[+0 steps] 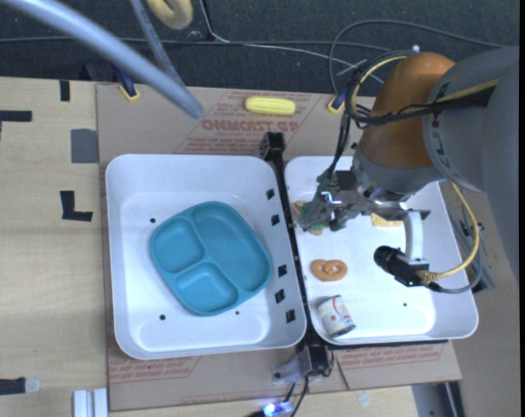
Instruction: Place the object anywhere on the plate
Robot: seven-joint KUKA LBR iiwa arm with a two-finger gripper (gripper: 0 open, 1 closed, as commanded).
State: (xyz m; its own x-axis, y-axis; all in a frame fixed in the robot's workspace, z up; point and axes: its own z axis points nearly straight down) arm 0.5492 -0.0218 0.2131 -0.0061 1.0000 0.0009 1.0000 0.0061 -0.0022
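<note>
Currently the gripper (319,214) hangs low in the right bin (436,320); its opening cannot be told. Centre over the pretzel (329,270) before descending; the plate (210,257) waits left.

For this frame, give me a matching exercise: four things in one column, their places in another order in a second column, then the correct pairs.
Things:
1. blue three-compartment plate
2. orange pretzel-shaped toy
3. small white and red can
4. yellow corn cob toy

Places:
A. on the cardboard beyond the bins
B. in the left white bin
C. near the front edge of the right white bin
D. middle of the right white bin

Pairs: 1-B, 2-D, 3-C, 4-A
</note>
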